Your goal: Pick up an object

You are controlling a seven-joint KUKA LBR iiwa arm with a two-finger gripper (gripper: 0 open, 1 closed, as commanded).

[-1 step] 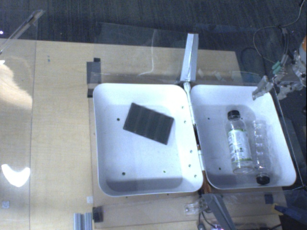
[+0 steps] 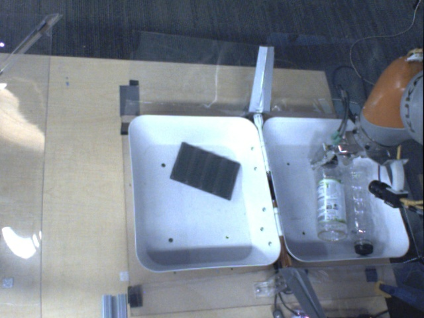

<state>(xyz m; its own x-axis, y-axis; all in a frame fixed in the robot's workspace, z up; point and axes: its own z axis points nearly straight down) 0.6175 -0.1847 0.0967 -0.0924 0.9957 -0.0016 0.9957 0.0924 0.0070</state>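
Reaching in from the right, the gripper (image 2: 339, 148) hung low over the far part of the right bin (image 2: 291, 177), just above the top end of a clear plastic bottle (image 2: 331, 207). Whether it had hold of anything could not be told, since the metal parts at its tip blurred together. Behind it the grey arm (image 2: 391, 128) rose toward the right edge, its orange band (image 2: 391, 95) bulging above the wrist.

That bottle lay lengthwise in the right bin, its label pale with a touch of green, and a second clear bottle (image 2: 360, 214) with a dark cap lay just beside it on the right. In the left bin (image 2: 146, 211) a dark flat rectangular pad (image 2: 205, 170) rested at a tilt, well apart from the walls. Both bins sat touching side by side on a pale wooden bench (image 2: 79, 177), with dark carpeted floor (image 2: 199, 8) beyond the far edge.
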